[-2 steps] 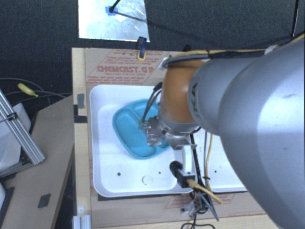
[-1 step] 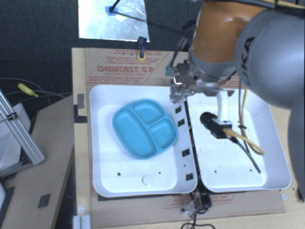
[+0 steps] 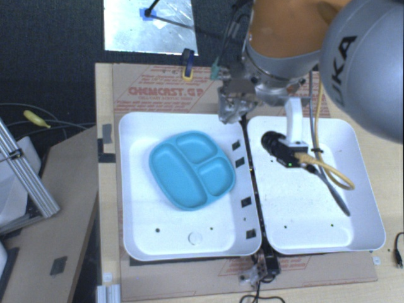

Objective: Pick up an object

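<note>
A blue plate [image 3: 191, 168] with three compartments lies flat in the middle of the left bin [image 3: 136, 232]. My gripper [image 3: 233, 113] hangs below the orange-banded wrist, over the far end of the divider between the two bins. It is up and to the right of the plate and apart from it. Nothing shows between its fingers.
A black device [image 3: 276, 146] on a white bracket, with a looping yellow cable [image 3: 331, 175], hangs from the arm over the right bin [image 3: 353, 232]. A thin grey piece [image 3: 338, 199] lies beside that cable. Cardboard and a reflective sheet [image 3: 148, 17] sit behind the bins.
</note>
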`<action>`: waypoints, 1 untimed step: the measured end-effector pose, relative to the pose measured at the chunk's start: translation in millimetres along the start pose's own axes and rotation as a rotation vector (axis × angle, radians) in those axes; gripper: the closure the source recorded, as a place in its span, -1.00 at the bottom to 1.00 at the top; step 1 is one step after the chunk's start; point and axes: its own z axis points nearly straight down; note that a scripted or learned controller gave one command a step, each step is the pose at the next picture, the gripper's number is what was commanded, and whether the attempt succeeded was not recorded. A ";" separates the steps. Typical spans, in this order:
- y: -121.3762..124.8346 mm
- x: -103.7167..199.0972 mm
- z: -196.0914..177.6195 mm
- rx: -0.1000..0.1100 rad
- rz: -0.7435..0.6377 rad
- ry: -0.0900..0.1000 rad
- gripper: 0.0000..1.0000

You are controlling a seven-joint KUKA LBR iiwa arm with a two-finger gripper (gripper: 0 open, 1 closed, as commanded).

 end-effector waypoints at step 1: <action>-44.1 37.6 -81.2 0.000 -0.003 0.003 1.00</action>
